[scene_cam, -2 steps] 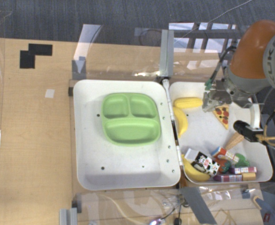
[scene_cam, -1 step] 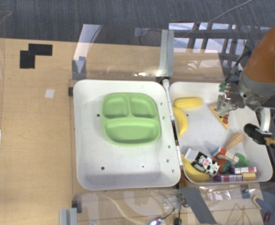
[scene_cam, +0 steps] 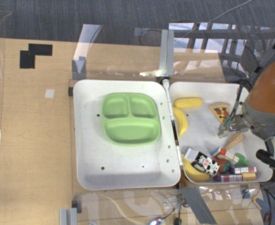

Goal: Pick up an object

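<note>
The gripper (scene_cam: pixel 227 128) is hanging low over the right bin (scene_cam: pixel 201 125), its tip sitting just below the pizza slice toy (scene_cam: pixel 219 110) and just above a tan wooden stick (scene_cam: pixel 235 140); the fingers are too small and blurred here to say whether they are standing open or closed, and nothing can be made out between them. Behind the gripper, the arm (scene_cam: pixel 269 97) is reaching in from the right, its orange band bulging over the bin's right rim. Below the gripper, a heap of small things is lying along the bin's near edge: a black-and-white patterned cube (scene_cam: pixel 204 163), a green piece (scene_cam: pixel 240 159), a red and blue piece (scene_cam: pixel 224 153) and a few flat packets (scene_cam: pixel 240 172), all crowding together, partly on top of a banana (scene_cam: pixel 194 170) curving in the near left corner. A second banana (scene_cam: pixel 180 123) is resting against the bin's left wall, and a yellow rounded piece (scene_cam: pixel 188 102) is lying just above it, near the far left corner, apart from the pizza slice toy. In the left bin (scene_cam: pixel 90 139), a green divided plate (scene_cam: pixel 130 118) is lying flat in the far half, well apart from everything in the right bin.
</note>
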Controlling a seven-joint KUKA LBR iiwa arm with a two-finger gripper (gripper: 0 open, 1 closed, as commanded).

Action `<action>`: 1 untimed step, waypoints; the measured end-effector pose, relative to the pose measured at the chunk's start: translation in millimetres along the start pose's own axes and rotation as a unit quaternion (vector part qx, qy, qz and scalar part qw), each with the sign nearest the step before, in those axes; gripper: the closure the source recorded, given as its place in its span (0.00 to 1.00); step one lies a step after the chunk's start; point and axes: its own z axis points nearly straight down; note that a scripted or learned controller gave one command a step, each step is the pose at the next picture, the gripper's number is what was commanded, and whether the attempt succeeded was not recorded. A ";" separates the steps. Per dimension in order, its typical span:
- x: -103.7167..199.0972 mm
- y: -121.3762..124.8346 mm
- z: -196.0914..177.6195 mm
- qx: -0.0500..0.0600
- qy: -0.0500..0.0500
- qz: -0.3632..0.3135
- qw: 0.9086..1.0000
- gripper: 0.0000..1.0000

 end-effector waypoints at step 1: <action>6.5 32.4 17.0 -0.005 -0.003 -0.182 0.983 1.00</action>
